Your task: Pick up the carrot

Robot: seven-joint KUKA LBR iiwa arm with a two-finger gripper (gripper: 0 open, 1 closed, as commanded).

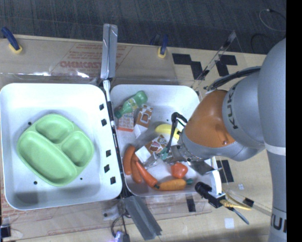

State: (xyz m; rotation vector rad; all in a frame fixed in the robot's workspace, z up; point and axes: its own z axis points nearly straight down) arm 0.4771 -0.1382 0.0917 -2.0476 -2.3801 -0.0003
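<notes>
1. The grey arm [272,115] reaches in from the right, and its orange band [208,122] hangs over the right bin [188,96].
2. The gripper [167,153] sits low in the middle of that bin among the clutter; whether it is spread or closed cannot be told, as the wrist hides it.
3. The carrot [172,185] lies flat near the front edge of the right bin, just below a red tomato [179,170] and just beside the gripper's lower side, not between anything that grips it.
4. Two long orange-red pieces [133,165] lie at a slant along the bin's left front corner, close to the carrot's left tip.
5. A green bottle [131,103] lies toward the back left of the bin, with a small printed packet [143,116] just beside it.
6. A yellow object [164,130] shows partly under the wrist.
7. The left bin [19,97] holds a green divided plate [55,147] with three compartments.
</notes>
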